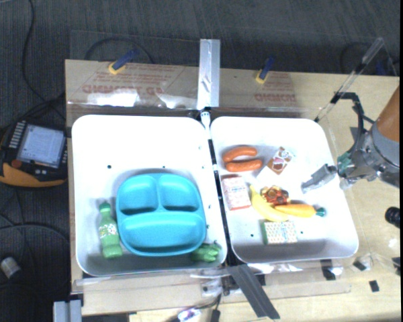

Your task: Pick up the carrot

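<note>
A robotics lab: clamped bench (pixel 154 86), teach pendant (pixel 33 151) (cables on carpet).

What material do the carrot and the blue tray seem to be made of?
The carrot looks like moulded plastic: even orange colour, smooth surface, a small green tip. Probably toy food, though the picture is too small to be sure. The blue tray seems to be smooth matt plastic too: one flat colour, rounded moulded compartments.

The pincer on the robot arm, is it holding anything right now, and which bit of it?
Nothing is held. The pincer hangs over the right bin's far right side, with nothing between its fingers. The carrot lies below it in the bin, untouched, beside the banana.
</note>
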### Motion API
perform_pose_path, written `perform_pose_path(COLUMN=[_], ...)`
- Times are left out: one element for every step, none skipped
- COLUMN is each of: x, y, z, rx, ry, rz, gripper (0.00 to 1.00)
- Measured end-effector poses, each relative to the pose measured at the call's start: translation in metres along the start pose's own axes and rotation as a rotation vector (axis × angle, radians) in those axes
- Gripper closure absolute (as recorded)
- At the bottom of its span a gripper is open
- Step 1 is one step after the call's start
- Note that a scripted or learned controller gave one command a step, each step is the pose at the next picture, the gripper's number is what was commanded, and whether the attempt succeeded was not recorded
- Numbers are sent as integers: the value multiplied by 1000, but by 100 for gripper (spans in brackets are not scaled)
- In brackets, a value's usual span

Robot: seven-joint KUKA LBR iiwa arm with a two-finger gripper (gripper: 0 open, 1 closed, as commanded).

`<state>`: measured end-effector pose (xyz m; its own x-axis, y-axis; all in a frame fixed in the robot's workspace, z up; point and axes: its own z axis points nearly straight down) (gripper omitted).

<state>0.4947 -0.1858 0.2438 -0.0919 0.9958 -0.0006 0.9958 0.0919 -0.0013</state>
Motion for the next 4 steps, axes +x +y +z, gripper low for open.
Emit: perform_pose_path(x=[-21, -29, -27, 3], y=[-10, 81, 83, 102], z=[147, 154, 143, 101], rx=[-2, -13, -16, 0], ry=[6, -7, -4, 1], rz=[103, -254, -254, -54], gripper=[0, 0, 100, 100])
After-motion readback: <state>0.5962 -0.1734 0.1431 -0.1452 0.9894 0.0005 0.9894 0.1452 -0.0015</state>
